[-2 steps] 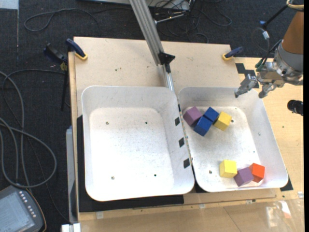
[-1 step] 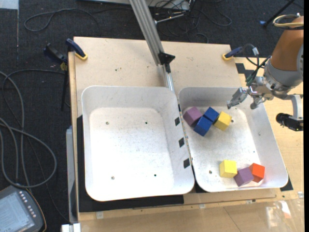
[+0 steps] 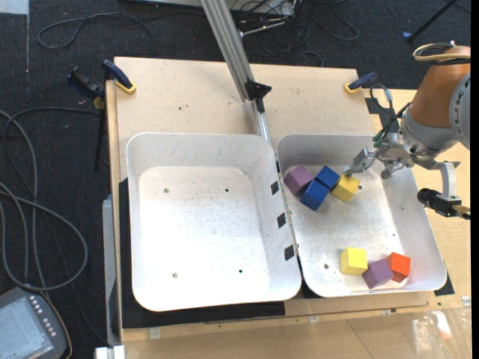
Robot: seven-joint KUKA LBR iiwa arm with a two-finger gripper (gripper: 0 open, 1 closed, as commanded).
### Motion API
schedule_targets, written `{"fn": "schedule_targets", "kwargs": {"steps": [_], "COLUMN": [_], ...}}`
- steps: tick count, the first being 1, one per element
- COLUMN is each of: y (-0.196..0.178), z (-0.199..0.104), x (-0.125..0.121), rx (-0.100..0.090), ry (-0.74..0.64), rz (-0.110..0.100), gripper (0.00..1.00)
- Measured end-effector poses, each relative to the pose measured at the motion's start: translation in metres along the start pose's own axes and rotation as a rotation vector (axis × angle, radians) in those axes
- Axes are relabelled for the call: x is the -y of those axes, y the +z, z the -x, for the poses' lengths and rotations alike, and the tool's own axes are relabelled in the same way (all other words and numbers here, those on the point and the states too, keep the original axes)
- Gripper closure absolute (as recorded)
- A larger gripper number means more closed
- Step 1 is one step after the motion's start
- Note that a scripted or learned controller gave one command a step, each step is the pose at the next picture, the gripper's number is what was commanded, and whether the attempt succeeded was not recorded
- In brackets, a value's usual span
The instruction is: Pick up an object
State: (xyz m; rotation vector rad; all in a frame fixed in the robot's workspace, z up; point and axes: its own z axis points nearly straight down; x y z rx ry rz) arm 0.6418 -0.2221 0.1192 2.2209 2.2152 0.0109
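Several blocks lie in the right bin [image 3: 419, 223]. At its back a purple block [image 3: 298, 178], two blue blocks [image 3: 327, 177] [image 3: 315, 194] and a yellow block [image 3: 345, 189] crowd together. Near the front edge sit another yellow block [image 3: 353, 260], a purple block [image 3: 376, 272] and an orange block [image 3: 400, 265]. My gripper [image 3: 370, 170] hangs open over the back of this bin, right of the cluster. Its left fingertip [image 3: 353, 170] is at the back yellow block's upper corner. Nothing sits between the fingers.
The left bin [image 3: 150, 155] stands beside the right one, and they meet at a raised rim. A slanted metal pole [image 3: 232, 47] runs from the top of the view down to that rim. Clamps [image 3: 120, 77] [image 3: 361, 82] grip the board's back corners.
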Motion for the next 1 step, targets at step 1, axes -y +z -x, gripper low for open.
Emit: {"fn": "schedule_targets", "kwargs": {"steps": [1], "y": [-0.0145], "z": [0.0012], "x": [-0.0019], "rx": [0.006], "ry": [-0.002], "rz": [0.007], "gripper": [1.00]}}
